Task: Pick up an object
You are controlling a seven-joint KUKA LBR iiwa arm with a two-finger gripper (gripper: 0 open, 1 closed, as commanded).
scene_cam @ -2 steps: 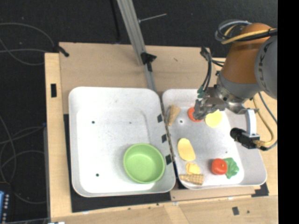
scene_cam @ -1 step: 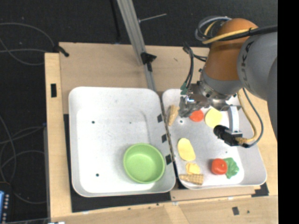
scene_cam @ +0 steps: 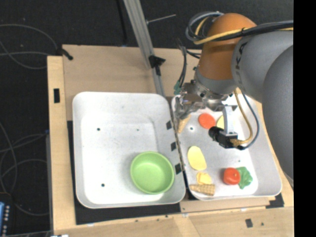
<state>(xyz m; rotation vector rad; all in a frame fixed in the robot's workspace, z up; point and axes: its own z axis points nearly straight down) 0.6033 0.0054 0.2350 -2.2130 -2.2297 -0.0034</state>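
A bowl [scene_cam: 152,172] sits in the left bin [scene_cam: 98,112] (near corner); toy foods [scene_cam: 197,157] lie in the right bin [scene_cam: 264,169]

Green bowl [scene_cam: 152,172] upright in left bin. In right bin: orange piece [scene_cam: 206,120], yellow oval [scene_cam: 196,157], waffle wedge [scene_cam: 203,187], red tomato [scene_cam: 231,176] with green leaf [scene_cam: 245,177].

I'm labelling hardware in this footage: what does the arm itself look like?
The arm is bulky, rounded and grey, with a glossy orange band above the wrist. Black, grey and yellow cables loop over it. The gripper is a small metallic assembly.
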